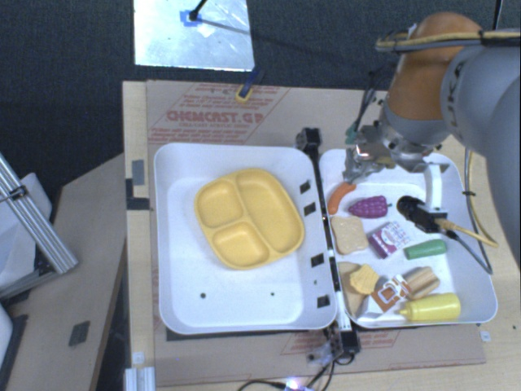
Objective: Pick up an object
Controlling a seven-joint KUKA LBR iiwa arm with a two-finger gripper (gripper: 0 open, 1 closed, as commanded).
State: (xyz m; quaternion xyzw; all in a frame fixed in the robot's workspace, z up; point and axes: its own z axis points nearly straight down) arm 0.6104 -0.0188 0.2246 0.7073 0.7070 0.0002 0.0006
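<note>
My gripper (pixel 356 168) hangs low over the back left corner of the right bin (pixel 487 293), the grey arm reaching in from the right. Just in front of it and slightly left lies an orange carrot-like piece (pixel 341 195), apart from the gripper. A purple grape bunch (pixel 369 208) sits right of the carrot. Nearer the front are a bread slice (pixel 350 235), a pink and white packet (pixel 389 239), a green piece (pixel 425 249), a bun (pixel 421 280) and a yellow mustard bottle (pixel 430 306). Nothing shows in the gripper's grasp.
The left bin (pixel 175 300) holds a yellow divided plate (pixel 248 217). A tan cracker (pixel 362 280) and a small red and white packet (pixel 391 293) lie at the right bin's front left. A ridge with black clips (pixel 321 235) separates the bins.
</note>
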